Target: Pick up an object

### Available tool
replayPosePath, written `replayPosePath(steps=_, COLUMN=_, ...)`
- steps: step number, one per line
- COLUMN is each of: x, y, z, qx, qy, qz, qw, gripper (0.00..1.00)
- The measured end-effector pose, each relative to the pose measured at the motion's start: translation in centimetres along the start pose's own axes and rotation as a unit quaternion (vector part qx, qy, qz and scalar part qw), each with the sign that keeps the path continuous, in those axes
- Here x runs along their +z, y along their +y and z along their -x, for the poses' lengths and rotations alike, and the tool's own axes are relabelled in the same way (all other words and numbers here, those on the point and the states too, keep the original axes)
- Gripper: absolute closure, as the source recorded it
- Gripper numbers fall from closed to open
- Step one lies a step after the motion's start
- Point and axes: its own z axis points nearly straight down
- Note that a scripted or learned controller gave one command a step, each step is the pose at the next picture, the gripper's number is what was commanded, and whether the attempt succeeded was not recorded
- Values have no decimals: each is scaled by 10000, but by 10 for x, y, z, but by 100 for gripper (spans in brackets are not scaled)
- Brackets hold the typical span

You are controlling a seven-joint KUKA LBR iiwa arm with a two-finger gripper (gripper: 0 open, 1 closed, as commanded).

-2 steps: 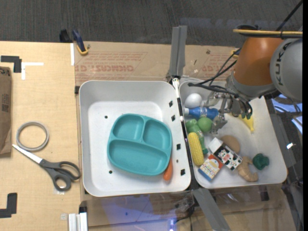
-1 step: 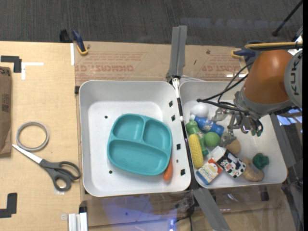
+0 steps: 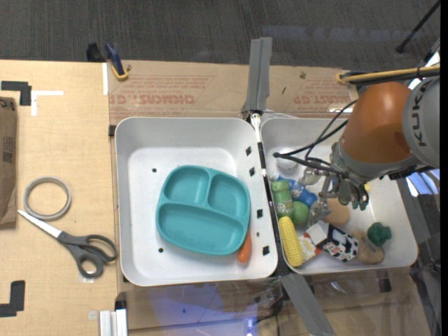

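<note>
My gripper (image 3: pixel 341 192) hangs low over the middle of the right bin (image 3: pixel 404 257), below the arm's orange band (image 3: pixel 376 126). Right under it lie a tan, rounded object (image 3: pixel 337 214) and a blue item (image 3: pixel 308 185). To its left sit a green ball (image 3: pixel 300 213) and a green can (image 3: pixel 282 197). A yellow corn cob (image 3: pixel 289 241) lies along the bin's left wall. Toward the front are a black-and-white toy (image 3: pixel 341 246), a green broccoli piece (image 3: pixel 379 233) and a brown lump (image 3: pixel 371 256). The view does not show any object held.
The left bin (image 3: pixel 133 187) holds a teal divided plate (image 3: pixel 204 210) with an orange carrot (image 3: pixel 243 249) at its front right. On the bench at left lie scissors (image 3: pixel 73 243) and a tape ring (image 3: pixel 47 197). Cables run from the arm across the right bin's back.
</note>
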Motion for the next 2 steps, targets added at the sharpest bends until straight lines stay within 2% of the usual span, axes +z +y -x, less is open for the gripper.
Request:
replayPosePath(steps=1, x=0, y=-3, z=-40, qx=62, qy=-2, qz=5, qw=10000, gripper=0)
replayPosePath(steps=2, x=-2, y=-2, z=-75, qx=592, qy=-66, qz=1, qw=9982, gripper=0)
